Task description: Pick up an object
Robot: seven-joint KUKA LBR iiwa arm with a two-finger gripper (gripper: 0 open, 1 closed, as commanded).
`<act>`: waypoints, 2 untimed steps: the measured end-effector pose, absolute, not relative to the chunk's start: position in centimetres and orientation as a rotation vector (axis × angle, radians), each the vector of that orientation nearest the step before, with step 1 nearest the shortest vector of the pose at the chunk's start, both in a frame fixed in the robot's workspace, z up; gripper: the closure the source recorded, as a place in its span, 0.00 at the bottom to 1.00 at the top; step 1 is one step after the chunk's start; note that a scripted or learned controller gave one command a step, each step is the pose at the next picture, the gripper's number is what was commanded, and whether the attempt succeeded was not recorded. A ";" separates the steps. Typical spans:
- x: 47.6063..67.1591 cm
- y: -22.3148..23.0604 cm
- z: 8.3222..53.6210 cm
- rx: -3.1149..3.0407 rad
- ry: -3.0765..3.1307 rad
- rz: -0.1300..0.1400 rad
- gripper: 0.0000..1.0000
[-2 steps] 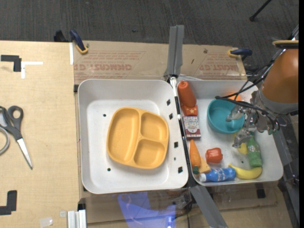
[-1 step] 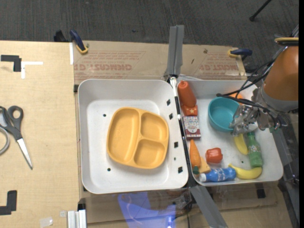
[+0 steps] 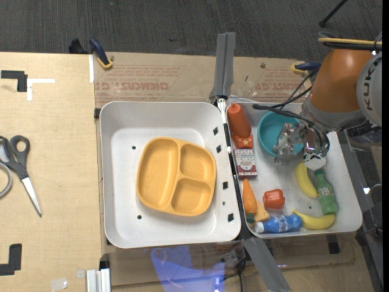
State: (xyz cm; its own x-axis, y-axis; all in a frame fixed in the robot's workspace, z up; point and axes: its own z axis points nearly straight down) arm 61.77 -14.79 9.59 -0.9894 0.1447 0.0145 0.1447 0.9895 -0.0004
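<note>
My gripper (image 3: 294,145) hangs low in the right bin (image 3: 347,163), at the right edge of a teal bowl (image 3: 271,134). Nothing can be seen held in it. Just below it lie a yellow banana (image 3: 306,181) and a green bottle-shaped item (image 3: 326,194). Also in this bin are an orange bottle (image 3: 239,121), a small red and white box (image 3: 245,162), a carrot (image 3: 249,199), a red pepper (image 3: 274,198), a second banana (image 3: 316,221) and a blue and white bottle (image 3: 279,225).
The left bin (image 3: 115,163) holds a yellow divided plate (image 3: 176,176). Scissors (image 3: 21,169) lie on the wooden bench at far left. Cardboard (image 3: 158,81) sits behind the bins. The arm's orange band (image 3: 343,78) stands over the right bin's back right corner.
</note>
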 end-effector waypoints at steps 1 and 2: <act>60.0 -10.3 10.2 -0.471 -3.127 0.005 1.00; 59.6 -16.0 28.1 -0.128 -3.145 0.002 1.00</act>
State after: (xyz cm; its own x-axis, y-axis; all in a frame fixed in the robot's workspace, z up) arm 59.63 -15.98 28.15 -0.9967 0.0815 -0.0060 0.0815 0.9967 -0.0008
